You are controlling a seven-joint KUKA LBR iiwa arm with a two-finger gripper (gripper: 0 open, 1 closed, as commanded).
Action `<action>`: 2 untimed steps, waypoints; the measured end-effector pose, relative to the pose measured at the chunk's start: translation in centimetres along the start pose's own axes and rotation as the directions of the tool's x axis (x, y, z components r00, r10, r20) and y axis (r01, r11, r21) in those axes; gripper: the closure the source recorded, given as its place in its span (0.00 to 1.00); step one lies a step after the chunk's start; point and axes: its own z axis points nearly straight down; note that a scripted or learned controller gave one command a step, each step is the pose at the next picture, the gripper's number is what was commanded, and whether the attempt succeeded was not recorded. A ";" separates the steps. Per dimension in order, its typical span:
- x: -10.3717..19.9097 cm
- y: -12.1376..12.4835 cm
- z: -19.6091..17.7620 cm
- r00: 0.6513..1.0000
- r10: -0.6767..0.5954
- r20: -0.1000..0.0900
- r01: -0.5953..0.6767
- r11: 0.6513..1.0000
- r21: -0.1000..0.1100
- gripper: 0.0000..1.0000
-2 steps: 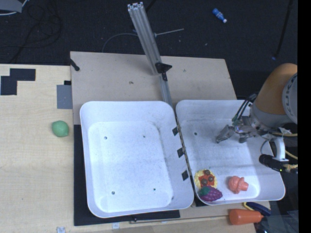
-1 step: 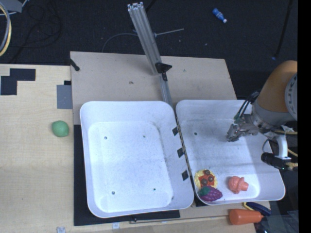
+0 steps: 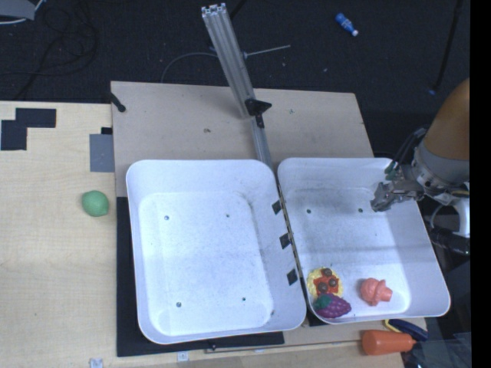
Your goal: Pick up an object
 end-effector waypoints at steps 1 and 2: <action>-0.3 0.0 -6.3 1.000 0.002 0.000 -0.002 1.000 -0.001 1.00; -0.2 0.0 -6.2 1.000 0.000 -0.001 0.000 1.000 0.004 1.00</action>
